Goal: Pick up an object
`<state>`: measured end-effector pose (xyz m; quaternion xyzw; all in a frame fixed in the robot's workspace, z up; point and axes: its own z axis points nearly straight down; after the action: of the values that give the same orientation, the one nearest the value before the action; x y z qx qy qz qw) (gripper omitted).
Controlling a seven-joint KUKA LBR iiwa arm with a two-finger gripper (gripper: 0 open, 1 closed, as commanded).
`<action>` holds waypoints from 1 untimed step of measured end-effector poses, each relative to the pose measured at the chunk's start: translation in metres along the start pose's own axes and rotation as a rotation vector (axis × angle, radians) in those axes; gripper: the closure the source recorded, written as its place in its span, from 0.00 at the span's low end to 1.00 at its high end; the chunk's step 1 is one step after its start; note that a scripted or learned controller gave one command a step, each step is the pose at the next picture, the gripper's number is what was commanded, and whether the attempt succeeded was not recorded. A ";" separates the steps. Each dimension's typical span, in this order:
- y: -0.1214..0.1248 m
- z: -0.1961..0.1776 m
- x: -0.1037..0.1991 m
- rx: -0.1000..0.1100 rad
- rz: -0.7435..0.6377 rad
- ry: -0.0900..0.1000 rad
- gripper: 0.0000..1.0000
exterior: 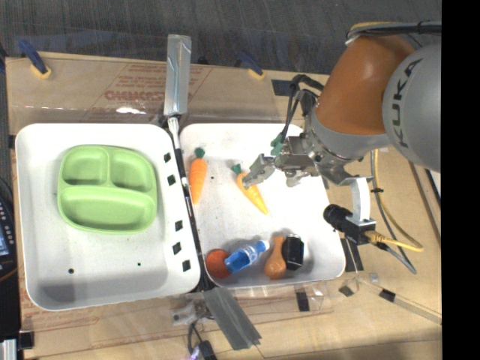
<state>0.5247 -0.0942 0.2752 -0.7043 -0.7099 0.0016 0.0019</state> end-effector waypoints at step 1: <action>0.027 0.076 -0.041 0.002 -0.097 0.000 0.00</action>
<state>0.5521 -0.1346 0.1986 -0.6689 -0.7433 0.0021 0.0026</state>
